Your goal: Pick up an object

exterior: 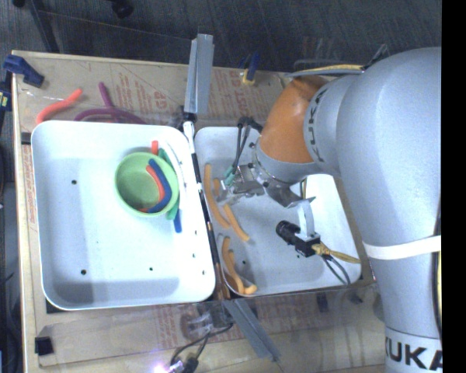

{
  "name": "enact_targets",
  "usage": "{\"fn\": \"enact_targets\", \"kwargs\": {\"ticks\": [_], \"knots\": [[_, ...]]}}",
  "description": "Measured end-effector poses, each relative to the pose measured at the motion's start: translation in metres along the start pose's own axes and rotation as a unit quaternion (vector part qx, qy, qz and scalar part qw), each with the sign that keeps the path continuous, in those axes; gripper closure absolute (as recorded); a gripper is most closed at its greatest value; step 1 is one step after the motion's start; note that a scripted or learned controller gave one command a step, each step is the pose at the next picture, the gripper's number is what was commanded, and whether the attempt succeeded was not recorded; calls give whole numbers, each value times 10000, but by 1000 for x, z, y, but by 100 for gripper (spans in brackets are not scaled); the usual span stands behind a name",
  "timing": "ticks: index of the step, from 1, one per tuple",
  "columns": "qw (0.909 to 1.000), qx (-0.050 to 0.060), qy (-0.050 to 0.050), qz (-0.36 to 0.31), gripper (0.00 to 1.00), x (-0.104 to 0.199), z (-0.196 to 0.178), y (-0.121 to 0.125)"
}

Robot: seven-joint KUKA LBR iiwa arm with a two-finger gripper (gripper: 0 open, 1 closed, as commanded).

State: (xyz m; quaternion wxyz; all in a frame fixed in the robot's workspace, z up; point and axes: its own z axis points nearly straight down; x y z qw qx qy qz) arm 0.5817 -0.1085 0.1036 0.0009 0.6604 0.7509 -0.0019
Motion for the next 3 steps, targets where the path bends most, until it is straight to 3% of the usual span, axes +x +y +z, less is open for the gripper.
{"fn": "enact_targets", "kwargs": {"ticks": [1,2,3], "knots": [[10000,-9,-32,20,0,-4,-1,-1],[10000,3,-17,-3,100,-2,-10,0],[10000,3,-18,-4,0,-2,-10,0]]}}
